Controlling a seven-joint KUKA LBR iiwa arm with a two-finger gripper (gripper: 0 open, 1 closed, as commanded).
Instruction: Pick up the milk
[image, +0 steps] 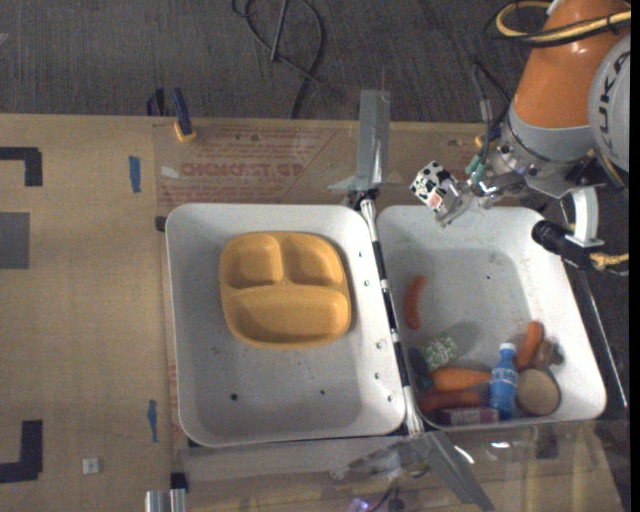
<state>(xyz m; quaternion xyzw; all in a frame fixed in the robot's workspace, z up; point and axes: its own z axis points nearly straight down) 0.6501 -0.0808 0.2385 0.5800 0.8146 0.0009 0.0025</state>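
Above the far rim of the right bin (560, 255), the hand (462, 197) is clamped on the milk (432, 186), a small carton with black-and-white cow patches; the carton sits tilted between the fingers and looks clear of the bin floor. Judgement: the pick appears essentially done, with the carton raised off the bin; what remains, if anything, is to keep the grip secure and carry it off, and the tilt suggests the hold may be on a corner rather than square. Right bin contents: a sausage (414, 301) lying alone near the left wall, and a cluster in the near corner made up of a blue bottle (504, 379) standing upright, a carrot (461, 379) lying beside it, a second orange piece (529, 344) leaning behind, a round tan item (538, 392), and a small pale green object (439, 350). Some further pieces along the near wall are too blurred to name. Left bin (200, 380) holds a yellow divided tray (285, 288), three compartments, nothing visible in them. Both bins sit side by side on the bench (80, 320).
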